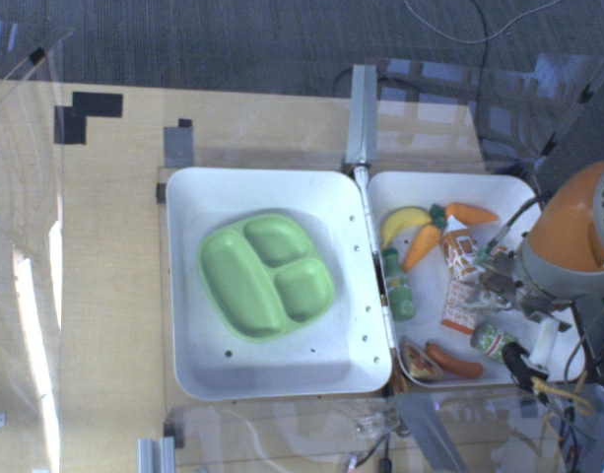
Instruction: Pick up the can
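The can is small, green with a red and white label, and lies on its side in the right bin, near that bin's front right. My gripper reaches in from the right under the orange band of the arm. It hovers just behind the can, over the lower end of an orange and white packet. The gripper's dark parts blur together, and nothing shows held in it.
In the right bin also lie a yellow banana, two carrots, a green bottle, a sausage and a pizza slice. The left bin holds a green divided plate. Cables hang at the front right.
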You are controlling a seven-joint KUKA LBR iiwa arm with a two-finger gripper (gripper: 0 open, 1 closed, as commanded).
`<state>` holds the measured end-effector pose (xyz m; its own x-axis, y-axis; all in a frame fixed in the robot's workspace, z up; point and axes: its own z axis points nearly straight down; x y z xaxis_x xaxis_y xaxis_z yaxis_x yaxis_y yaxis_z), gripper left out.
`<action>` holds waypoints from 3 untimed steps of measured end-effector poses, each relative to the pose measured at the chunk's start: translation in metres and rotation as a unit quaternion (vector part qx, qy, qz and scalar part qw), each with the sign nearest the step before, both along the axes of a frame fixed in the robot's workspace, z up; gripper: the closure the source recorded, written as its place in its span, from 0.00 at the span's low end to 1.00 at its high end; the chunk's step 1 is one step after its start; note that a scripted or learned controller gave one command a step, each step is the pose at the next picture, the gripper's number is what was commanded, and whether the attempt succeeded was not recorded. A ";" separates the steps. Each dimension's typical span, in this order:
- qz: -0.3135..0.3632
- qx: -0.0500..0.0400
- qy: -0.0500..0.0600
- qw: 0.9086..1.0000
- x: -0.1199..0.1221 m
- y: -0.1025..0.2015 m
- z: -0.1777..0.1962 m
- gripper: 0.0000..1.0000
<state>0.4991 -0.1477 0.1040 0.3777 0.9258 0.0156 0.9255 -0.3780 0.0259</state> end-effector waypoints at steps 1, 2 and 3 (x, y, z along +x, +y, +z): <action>0.000 -0.001 0.000 1.000 0.000 -0.001 0.000 0.00; -0.074 0.000 0.006 0.997 0.036 -0.045 -0.012 0.00; -0.081 -0.001 0.016 0.997 0.092 -0.049 0.033 0.00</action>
